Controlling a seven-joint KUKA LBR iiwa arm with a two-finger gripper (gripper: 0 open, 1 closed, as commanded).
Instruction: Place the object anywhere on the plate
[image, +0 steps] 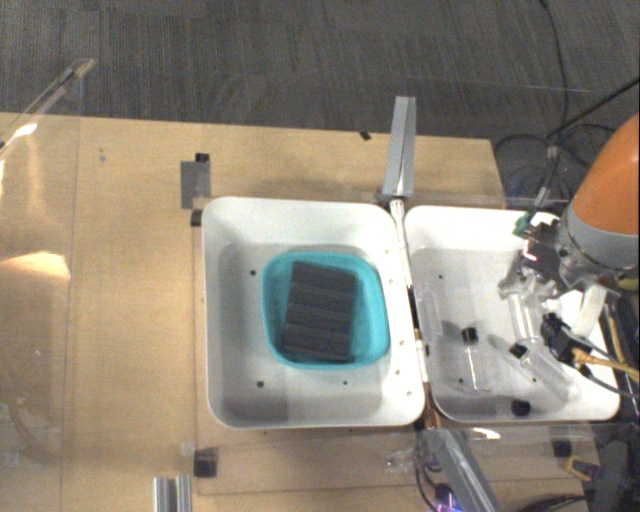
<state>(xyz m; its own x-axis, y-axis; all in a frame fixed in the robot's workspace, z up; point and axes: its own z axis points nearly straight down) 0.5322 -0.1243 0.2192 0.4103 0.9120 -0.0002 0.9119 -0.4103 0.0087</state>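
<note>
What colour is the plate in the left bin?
Turquoise; the plate carries a dark grey ribbed block, seen clearly in the camera view.

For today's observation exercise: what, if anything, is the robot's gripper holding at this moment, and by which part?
Nothing is held. The dark ridged block lies on the teal plate in the left bin, while the gripper is over the right bin.

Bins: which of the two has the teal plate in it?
The left bin. It holds the teal plate with the dark ridged object on it; the right bin is under the end effector.
</note>
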